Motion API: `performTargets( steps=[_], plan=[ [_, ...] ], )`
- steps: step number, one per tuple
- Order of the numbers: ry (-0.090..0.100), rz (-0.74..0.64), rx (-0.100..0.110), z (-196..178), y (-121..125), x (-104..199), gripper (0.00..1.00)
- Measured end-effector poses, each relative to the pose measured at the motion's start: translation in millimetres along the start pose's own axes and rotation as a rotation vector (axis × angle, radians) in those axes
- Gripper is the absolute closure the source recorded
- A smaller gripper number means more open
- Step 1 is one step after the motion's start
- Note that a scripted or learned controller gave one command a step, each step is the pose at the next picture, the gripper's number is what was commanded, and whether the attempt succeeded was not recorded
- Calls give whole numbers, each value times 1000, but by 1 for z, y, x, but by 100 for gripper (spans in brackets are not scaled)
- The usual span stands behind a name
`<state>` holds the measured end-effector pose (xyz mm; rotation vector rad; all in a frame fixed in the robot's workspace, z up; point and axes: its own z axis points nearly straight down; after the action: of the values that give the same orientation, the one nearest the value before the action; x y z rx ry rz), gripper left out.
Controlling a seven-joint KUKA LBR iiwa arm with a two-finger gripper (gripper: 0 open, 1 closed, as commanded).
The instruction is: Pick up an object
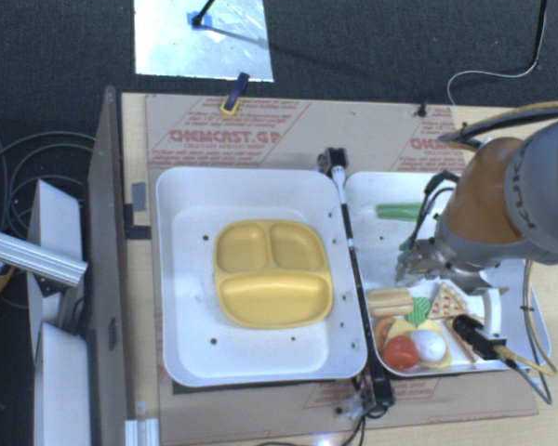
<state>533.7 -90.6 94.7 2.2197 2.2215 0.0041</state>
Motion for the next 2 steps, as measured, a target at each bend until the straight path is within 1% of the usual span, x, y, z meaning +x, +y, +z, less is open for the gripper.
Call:
performTargets(
  steps=[1,2],
  plan=[
    [0,0,0,0,0,0,0],
    [0,1,2,10,-48,-4,0]
  ],
)
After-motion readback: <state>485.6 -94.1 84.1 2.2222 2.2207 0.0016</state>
